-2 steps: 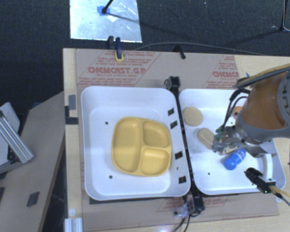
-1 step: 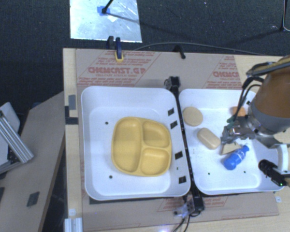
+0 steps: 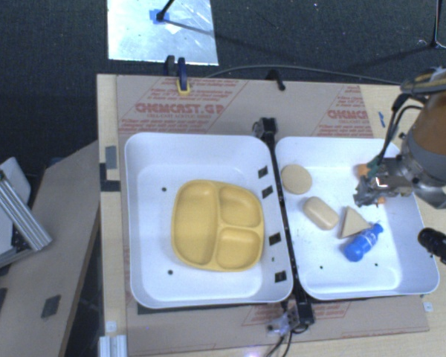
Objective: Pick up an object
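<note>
The gripper (image 3: 372, 188) hangs low over the right-hand bin (image 3: 334, 285), near that bin's far right side, with the arm (image 3: 435, 140) reaching in from the right edge of the bench. Whether its fingers are spread or pressed together I cannot tell; they are small and dark against the bin floor, and nothing can be seen between them. Four things lie in this bin as candidates for the pick. The nearest is a tan wedge-shaped block (image 3: 353, 223), just beside the gripper on the side toward the bin's front edge. Touching or almost touching the wedge, further toward the front, is a small blue bottle (image 3: 363, 242), its long axis running at a slant from the bin's front-left toward its back-right, cap end nearer the wedge. A beige oval block (image 3: 321, 213) lies to the left of the wedge, and a round tan disc (image 3: 296, 178) sits near the bin's back-left corner by the divider. The left-hand bin (image 3: 145, 222) holds a yellow sectioned plate (image 3: 217, 224), well apart from the gripper. I judge the wedge the likeliest target: the gripper needs only a short shift toward the front edge and a descent.
</note>
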`<state>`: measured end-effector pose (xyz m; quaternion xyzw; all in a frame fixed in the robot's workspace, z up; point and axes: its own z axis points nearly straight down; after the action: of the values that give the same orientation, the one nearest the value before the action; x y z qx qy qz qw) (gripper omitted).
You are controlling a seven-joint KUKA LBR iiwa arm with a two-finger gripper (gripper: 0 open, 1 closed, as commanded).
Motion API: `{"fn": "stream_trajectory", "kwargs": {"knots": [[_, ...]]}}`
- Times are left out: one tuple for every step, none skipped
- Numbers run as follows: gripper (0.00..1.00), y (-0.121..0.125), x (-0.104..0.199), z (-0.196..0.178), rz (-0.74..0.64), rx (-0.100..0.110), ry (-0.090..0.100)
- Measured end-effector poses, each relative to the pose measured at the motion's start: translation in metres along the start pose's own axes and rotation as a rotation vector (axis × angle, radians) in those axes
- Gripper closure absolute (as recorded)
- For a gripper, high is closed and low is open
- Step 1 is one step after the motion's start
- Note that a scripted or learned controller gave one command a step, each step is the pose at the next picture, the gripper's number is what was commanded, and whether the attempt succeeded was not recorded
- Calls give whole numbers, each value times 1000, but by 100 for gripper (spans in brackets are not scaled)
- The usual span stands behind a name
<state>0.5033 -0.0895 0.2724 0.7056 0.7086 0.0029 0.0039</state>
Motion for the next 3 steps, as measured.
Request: {"fn": "stream_trajectory", "kwargs": {"knots": [[100,1,44,10,-4,7,3],[100,5,95,28,-5,9,4],[100,17,143,42,-5,9,3]]}}
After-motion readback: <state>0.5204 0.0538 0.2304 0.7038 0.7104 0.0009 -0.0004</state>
